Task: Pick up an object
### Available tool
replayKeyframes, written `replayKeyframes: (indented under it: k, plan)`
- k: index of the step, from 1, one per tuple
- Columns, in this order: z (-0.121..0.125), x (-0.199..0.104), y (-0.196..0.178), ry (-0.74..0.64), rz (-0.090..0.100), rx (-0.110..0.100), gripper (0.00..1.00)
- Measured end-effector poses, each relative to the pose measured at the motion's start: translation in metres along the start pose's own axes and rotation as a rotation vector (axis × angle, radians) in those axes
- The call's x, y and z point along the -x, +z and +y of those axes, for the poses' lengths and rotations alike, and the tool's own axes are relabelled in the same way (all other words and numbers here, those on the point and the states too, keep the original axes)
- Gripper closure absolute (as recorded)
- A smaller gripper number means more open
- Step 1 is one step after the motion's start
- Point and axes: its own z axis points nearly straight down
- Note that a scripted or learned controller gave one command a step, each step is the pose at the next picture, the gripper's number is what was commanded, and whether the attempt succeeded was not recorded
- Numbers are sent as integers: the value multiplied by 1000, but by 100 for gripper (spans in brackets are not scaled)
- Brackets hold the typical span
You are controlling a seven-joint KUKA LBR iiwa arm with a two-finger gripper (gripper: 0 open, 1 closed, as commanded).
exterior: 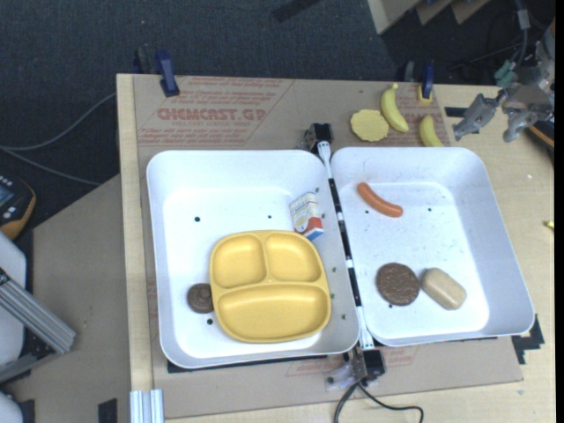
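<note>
The right bin (493,201) holds an orange-red sausage (380,199) near its back left, and a dark brown round patty (398,284) touching a tan bread roll (442,288) near its front. In the left bin (167,210) lie a yellow divided plate (268,285), a small white, red and blue carton (307,214) by the right wall, and a brown cookie (200,298) left of the plate. My gripper (494,122) hangs beyond the right bin's back right corner, above the bench. It is open, with nothing between its grey fingers (470,118).
On the cardboard bench behind the right bin lie two toy bananas (394,109) (429,131) and a flat yellow round piece (369,125). Blue clamps (166,73) (426,80) hold the board's back edge. A black divider (339,227) runs between the bins.
</note>
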Motion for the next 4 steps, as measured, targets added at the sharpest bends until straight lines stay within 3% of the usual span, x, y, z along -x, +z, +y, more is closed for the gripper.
replayKeyframes:
  k: [1,2,3,4]
  plan:
    - [13,-11,144,-2,4,-11,0]
    - [3,-66,203,-3,2,-5,0]
    - [-12,-100,200,-2,2,-3,0]
    - [17,-104,200,-1,-1,5,0]
